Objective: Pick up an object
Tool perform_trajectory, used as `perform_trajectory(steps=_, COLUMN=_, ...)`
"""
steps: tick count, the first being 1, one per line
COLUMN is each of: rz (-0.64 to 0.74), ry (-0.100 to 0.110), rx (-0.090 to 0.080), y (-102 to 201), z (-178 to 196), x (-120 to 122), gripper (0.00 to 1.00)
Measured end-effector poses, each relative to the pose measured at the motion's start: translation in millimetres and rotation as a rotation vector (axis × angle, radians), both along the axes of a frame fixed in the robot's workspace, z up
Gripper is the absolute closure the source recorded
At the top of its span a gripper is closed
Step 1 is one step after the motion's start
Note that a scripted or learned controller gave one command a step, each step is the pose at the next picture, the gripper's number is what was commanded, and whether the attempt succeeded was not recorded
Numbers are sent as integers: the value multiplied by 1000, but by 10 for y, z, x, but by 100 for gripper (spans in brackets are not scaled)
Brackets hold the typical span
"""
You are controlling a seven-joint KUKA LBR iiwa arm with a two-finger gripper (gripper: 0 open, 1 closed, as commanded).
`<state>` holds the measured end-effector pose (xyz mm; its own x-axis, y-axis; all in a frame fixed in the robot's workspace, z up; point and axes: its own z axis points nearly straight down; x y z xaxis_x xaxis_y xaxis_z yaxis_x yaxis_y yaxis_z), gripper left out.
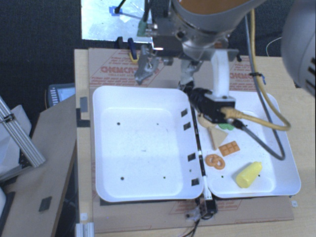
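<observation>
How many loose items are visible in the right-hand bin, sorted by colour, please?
Yellow: 1, the bottle-like piece
Orange: 2, the pretzel-shaped ring and the waffle-patterned square
Tan: 1, the wedge
Green: 1, the piece partly hidden
Total: 5

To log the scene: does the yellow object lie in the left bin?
No, the yellow object lies in the right bin, near its front.

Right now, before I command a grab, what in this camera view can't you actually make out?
- Claw: blurred and partly behind the arm's wrist; finger state unclear.
- Green thing: mostly hidden by the black cable fitting.
- Right bin: its far end is covered by the arm and yellow hose.
- Pretzel and cracker: too small for detail.
</observation>
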<state>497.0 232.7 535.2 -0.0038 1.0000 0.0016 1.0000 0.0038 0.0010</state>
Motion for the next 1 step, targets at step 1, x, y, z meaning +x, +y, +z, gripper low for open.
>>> perform_trajectory(steps=1, rz=0, ry=0, rx=0, y=0, z=0, x=0, gripper=0)
